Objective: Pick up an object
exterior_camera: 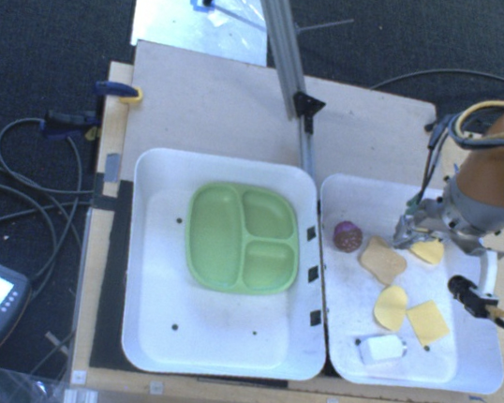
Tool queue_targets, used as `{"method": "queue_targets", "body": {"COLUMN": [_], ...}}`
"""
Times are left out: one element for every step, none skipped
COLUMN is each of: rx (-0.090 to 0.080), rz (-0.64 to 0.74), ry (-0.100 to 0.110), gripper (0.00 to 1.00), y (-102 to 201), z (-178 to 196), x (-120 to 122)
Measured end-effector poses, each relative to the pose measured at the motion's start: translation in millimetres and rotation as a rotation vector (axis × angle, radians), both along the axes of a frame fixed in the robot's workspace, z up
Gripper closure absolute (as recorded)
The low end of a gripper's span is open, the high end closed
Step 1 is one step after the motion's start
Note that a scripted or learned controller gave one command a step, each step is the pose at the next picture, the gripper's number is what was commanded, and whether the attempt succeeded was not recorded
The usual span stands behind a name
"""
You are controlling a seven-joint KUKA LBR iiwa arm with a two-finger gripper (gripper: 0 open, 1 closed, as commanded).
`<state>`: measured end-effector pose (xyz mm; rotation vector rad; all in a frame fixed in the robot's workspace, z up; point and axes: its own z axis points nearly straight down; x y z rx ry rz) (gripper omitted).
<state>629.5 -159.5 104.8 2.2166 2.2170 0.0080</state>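
My gripper point(415, 233) is low in the right bin point(342, 352), near its back edge. Its tip sits right beside a yellow wedge point(429, 251) and just behind a tan flat piece point(382, 261). A dark purple ball point(348, 236) lies to its left. Nearer the front lie a yellow round slice point(391, 307), a yellow square slice point(427, 321) and a white block point(382, 347). I cannot make out anything between the fingers.
The left bin point(149, 312) holds a green divided plate point(243, 238). A slanted metal pole point(289, 55) runs down to the gap between the bins. Cables and a black connector point(470, 297) hang over the right bin's right side.
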Motion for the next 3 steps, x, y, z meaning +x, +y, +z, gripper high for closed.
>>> {"method": "queue_targets", "body": {"rx": [0.000,0.000,0.000], "rz": [0.005,0.005,0.008], "ry": [0.002,0.002,-0.001], "gripper": [1.00,1.00,1.00], "y": [1.0,2.1,9.2], "z": [44.1,88.3,148.9], "x": [3.4,3.7,0.5]}}
